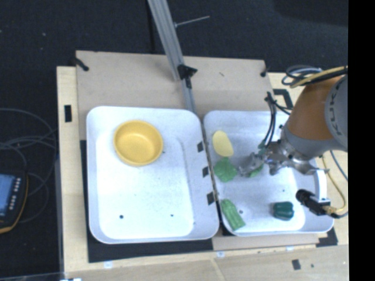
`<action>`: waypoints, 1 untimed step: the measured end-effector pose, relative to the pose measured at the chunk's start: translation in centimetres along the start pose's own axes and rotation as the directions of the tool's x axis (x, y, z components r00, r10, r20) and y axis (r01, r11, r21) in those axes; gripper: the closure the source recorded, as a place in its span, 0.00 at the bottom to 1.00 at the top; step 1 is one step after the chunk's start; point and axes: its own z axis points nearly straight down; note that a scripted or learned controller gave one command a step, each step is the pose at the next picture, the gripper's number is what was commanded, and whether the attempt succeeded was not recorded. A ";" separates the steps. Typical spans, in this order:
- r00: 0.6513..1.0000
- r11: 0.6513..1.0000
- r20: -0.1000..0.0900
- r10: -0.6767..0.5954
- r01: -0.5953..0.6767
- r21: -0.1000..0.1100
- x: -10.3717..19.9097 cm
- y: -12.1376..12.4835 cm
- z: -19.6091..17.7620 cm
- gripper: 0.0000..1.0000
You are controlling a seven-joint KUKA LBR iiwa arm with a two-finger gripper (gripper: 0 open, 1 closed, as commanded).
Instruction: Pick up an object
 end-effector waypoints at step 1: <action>1.000 1.000 0.000 0.001 -0.001 -0.006 -0.1 0.1 -1.3 1.00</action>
